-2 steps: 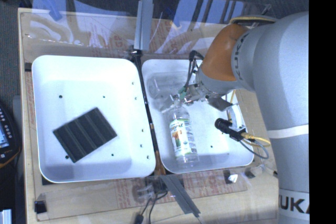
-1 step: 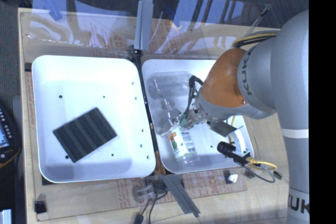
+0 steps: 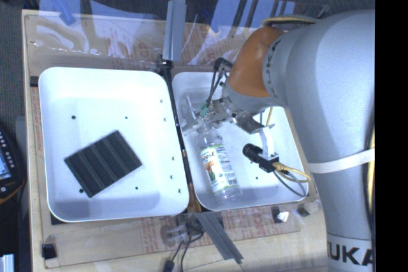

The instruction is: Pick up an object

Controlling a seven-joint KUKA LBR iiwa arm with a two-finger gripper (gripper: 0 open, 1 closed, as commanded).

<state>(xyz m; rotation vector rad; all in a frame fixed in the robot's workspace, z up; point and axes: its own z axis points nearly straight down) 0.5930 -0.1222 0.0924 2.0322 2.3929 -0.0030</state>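
The bottle [image 3: 220, 167] lies on its side in the right bin [image 3: 290, 191], cap toward my fingers [image 3: 205, 113]. Whether they are spread or pinching, I cannot tell. Risk: the smooth round body rolls or slips. The dark ridged panel [image 3: 102, 162] lies in the left bin [image 3: 51, 83].

A ribbed slab [image 3: 103, 163] lies in the left bin [image 3: 51, 89]; a bottle [image 3: 220, 169] lies in the right bin [image 3: 290, 191].
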